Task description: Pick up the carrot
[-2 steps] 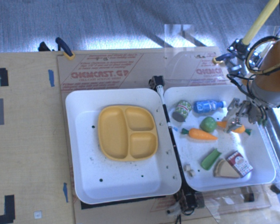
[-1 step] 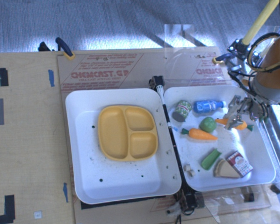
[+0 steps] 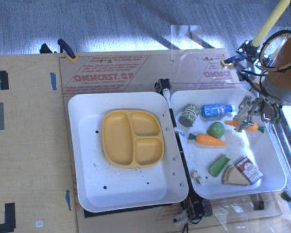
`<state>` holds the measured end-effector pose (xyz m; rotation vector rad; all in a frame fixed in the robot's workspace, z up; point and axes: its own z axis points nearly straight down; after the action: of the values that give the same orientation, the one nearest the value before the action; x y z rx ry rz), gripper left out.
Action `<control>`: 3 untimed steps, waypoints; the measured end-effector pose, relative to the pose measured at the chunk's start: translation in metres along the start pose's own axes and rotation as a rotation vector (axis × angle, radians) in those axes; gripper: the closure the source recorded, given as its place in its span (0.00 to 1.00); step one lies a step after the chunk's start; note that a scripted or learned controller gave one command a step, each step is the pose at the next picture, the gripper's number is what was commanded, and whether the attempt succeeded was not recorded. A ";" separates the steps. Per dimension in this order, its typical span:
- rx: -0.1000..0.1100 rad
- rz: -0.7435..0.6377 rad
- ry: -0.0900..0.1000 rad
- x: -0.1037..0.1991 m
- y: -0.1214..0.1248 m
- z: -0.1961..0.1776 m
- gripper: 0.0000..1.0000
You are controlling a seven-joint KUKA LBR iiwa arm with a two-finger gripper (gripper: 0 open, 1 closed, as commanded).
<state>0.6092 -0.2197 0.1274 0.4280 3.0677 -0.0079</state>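
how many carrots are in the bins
2. One carrot lies mid right bin, beside the green ball. A second orange carrot sits under the pincer, partly hidden.

So the left bin (image 3: pixel 84 155) just has a yellow divided plate (image 3: pixel 132 137) sitting in it, three compartments, nothing on it. The right bin (image 3: pixel 275 180) is way more crowded: a small can (image 3: pixel 188 114) tipped on its side next to a blue bottle (image 3: pixel 216 110) lying flat, a round green thing (image 3: pixel 216 130) below the bottle, a green pickle-looking piece (image 3: pixel 218 165) lower down, and a wedge of bread (image 3: pixel 234 176) touching a little red and white box (image 3: pixel 248 169). Cardboard sheet (image 3: pixel 109 74) under both on the desk (image 3: pixel 25 144).
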 end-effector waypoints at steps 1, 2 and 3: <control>0.001 -0.003 -0.011 -0.003 0.001 -0.012 1.00; -0.008 -0.334 0.041 0.031 -0.012 -0.005 1.00; -0.008 -0.334 0.040 0.030 -0.012 -0.006 0.00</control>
<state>0.5766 -0.2227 0.1316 -0.0885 3.1357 0.0011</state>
